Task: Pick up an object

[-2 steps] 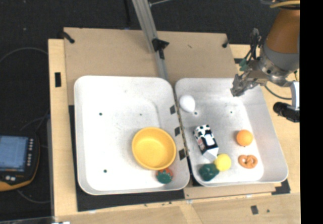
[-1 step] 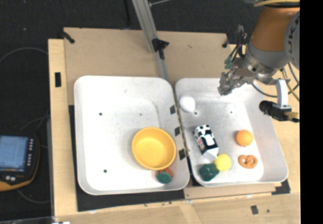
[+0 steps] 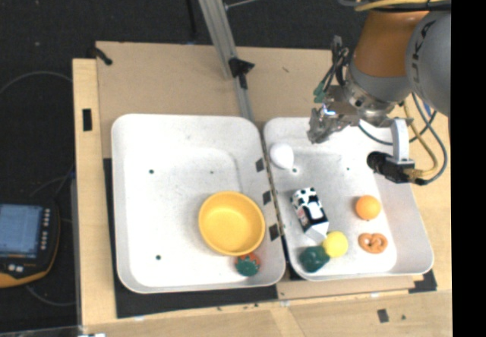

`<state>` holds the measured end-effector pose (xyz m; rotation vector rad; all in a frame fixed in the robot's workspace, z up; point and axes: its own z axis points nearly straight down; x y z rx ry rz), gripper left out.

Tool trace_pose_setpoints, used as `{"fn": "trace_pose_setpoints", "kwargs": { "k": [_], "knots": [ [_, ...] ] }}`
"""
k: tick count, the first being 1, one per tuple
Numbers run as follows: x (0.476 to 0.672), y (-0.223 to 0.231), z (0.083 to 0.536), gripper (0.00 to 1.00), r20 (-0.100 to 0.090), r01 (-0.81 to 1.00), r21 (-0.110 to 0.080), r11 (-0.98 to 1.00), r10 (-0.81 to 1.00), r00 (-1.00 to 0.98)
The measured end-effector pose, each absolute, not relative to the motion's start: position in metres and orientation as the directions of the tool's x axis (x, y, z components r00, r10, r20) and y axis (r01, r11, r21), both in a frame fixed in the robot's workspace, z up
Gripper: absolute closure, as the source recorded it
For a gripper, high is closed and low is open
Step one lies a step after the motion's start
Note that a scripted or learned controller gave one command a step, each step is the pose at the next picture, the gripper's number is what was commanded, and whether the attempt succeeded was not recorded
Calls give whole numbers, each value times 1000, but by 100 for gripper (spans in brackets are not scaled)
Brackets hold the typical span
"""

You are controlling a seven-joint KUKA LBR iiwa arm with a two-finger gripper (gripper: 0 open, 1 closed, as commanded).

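We note the gripper [image 3: 325, 127] above the right bin's [image 3: 402, 199] far edge; jaw state unreadable. Descending here risks grasping nothing: the white egg [image 3: 282, 155] lies left.

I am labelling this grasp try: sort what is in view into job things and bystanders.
Job: tool; white egg; black-and-white carton; orange ball; yellow ball; pretzel; green toy; yellow bowl.
Bystanders: handheld pendant; metal pole; wooden bench.

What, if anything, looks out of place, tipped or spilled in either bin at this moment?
Only small things: the black-and-white carton in the right bin lies tipped on its side, leaning towards the yellow ball. In the left bin, a small green-and-red item sits tucked against the yellow bowl. Nothing looks spilled or broken.
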<state>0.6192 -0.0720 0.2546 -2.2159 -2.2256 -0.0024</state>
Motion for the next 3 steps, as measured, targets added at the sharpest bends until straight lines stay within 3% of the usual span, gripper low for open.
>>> {"fn": "trace_pose_setpoints", "kwargs": {
  "k": [2, 3],
  "knots": [
    [639, 32, 246, 100, 0, 1000, 2, 6, 1000, -6],
    [631, 82, 232, 100, 0, 1000, -2, 6, 1000, -6]
  ]
}}
